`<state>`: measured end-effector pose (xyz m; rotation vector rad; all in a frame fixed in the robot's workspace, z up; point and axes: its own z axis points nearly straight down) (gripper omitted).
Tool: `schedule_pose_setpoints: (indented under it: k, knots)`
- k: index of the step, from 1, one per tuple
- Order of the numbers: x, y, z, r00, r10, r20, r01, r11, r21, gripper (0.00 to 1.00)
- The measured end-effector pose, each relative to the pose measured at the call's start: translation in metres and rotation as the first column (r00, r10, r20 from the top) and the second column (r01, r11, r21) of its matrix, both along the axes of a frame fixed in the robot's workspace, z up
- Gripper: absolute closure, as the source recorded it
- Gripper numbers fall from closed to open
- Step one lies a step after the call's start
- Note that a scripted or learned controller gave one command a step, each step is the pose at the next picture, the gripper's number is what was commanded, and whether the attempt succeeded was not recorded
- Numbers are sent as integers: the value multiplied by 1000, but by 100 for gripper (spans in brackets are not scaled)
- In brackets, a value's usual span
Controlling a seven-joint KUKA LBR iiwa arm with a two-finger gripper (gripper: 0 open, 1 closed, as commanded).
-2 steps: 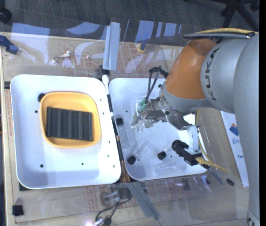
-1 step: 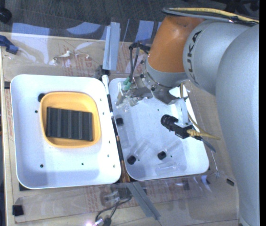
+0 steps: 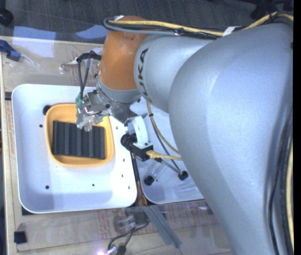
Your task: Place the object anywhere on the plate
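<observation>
Grey arm (image 3: 219, 116) with its orange band (image 3: 121, 57) reaches from the right across the bench (image 3: 49, 49). Left white bin (image 3: 65, 190) carries a yellow plate (image 3: 51, 122) with a dark ribbed object (image 3: 78, 142) lying on it. Gripper (image 3: 88, 118) hangs at the plate's upper right edge, just above the object (whether it is apart or together cannot be told). Judged: the object appears already placed; only withdrawal seems left

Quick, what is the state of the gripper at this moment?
Gripper: above the yellow plate in the left bin; open or closed cannot be told.
</observation>
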<state>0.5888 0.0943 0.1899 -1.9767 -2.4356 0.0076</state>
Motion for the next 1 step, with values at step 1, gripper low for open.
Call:
schedule_pose_setpoints:
  k: [1]
  knots:
    - [0, 0, 0, 1000, -1, 1, 1, 1000, 0, 0]
